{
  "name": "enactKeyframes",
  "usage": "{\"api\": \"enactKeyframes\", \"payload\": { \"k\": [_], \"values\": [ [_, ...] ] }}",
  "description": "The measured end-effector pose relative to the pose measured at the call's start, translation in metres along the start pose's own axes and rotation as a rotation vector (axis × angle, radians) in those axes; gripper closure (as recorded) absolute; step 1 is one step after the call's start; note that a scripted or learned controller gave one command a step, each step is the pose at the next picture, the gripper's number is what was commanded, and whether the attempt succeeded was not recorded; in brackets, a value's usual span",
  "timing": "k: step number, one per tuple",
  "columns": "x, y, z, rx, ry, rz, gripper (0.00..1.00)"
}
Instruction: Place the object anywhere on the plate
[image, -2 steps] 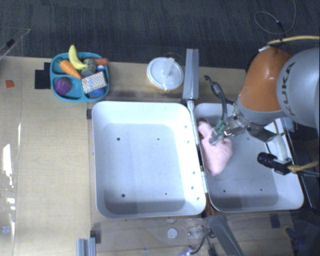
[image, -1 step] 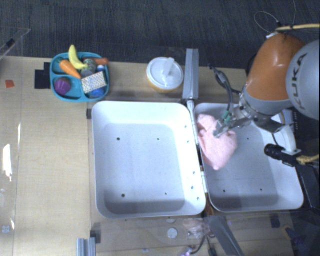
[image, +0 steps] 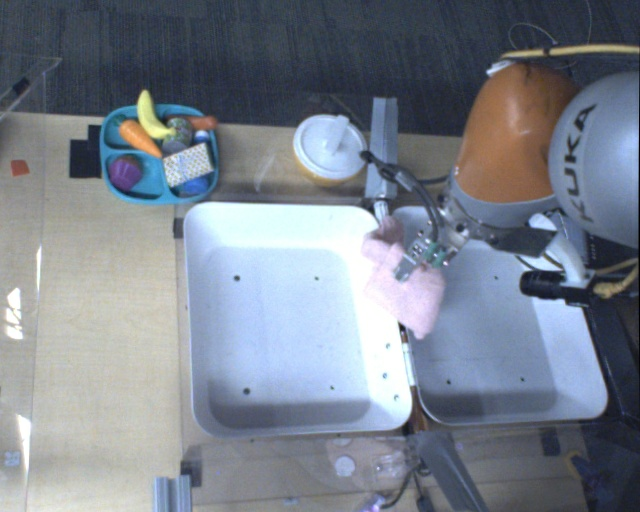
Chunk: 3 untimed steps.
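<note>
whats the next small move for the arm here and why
Probably lift slightly: the gripper sits on the soft pink cloth, which drapes across the seam between the two shallow white bins, far from the blue sectioned plate at upper left.

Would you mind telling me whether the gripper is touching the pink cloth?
Touching. In the camera view the gripper sits on top of the pink cloth, which drapes below it over the edge between the two bins.

"KUKA" in dark letters on the grey arm (image: 600, 150)
</note>
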<state>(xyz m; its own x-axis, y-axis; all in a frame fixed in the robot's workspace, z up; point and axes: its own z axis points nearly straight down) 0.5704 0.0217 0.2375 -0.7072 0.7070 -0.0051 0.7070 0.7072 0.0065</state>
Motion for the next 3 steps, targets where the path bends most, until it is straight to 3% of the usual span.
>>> {"api": "enactKeyframes", "payload": {
  "k": [2, 3],
  "values": [
    [0.073, 0.058, 0.012, -0.003, 0.000, -0.785, 1.00],
    [0.117, 0.087, 0.010, -0.004, 0.001, -0.789, 1.00]
  ]
}}
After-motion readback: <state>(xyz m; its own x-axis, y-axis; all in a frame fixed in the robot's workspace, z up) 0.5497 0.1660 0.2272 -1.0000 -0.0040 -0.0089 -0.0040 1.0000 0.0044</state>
